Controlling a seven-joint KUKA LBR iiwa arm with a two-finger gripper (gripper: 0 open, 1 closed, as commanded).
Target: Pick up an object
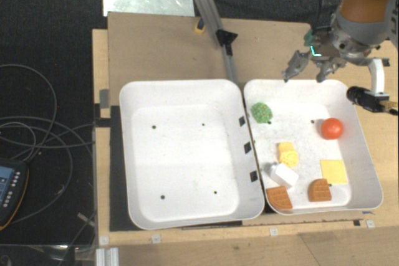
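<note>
Fingers (292,69) are spreading apart, pinching nothing, as we are seeing our gripper (307,73) hovering over the right bin's (368,159) far edge; nearest us are lying waffle pieces (320,190), farther a tomato (332,128) and green ball (261,112)

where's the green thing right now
The green broccoli-like piece lies in the right bin, near its upper left corner beside the divide between the bins, above the yellow corn-like piece and left of the red tomato.
</note>
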